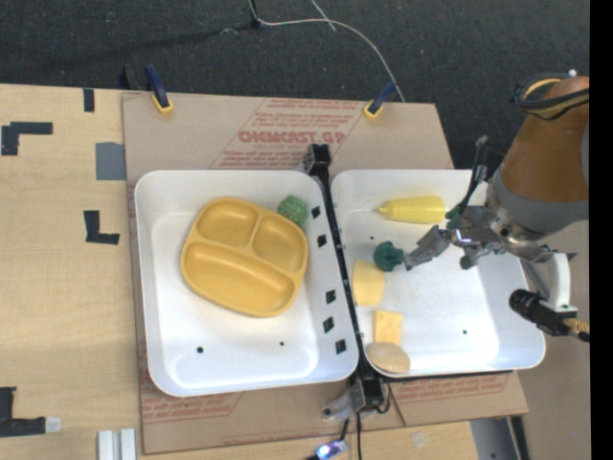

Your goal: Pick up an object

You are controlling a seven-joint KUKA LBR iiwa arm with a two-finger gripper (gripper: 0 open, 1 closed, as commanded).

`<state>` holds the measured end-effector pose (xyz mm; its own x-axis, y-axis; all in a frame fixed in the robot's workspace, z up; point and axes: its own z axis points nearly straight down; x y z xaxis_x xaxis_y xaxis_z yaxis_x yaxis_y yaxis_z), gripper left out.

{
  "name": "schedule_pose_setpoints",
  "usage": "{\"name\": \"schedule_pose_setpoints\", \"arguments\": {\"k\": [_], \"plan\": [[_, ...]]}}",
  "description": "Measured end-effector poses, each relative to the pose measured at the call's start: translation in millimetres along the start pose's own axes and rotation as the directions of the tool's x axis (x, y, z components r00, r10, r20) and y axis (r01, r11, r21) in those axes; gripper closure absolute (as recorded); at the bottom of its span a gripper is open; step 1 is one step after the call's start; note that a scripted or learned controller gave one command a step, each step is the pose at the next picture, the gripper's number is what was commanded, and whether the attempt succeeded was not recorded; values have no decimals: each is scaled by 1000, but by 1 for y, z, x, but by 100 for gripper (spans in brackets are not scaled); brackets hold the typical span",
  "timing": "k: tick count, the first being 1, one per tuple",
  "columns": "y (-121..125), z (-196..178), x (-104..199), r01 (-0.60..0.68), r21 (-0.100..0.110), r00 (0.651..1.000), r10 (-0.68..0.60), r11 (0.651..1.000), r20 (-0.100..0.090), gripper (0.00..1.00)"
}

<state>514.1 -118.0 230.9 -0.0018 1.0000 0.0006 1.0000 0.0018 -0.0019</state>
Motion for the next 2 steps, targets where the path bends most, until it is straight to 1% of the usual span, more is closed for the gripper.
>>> {"name": "schedule_pose_setpoints", "arguments": {"k": [1,2], "plan": [[0,65,-1,-2,6,1000,2,1000,0,0],[-7,115,-8,-2,6,1000,2,1000,0,0]]}}
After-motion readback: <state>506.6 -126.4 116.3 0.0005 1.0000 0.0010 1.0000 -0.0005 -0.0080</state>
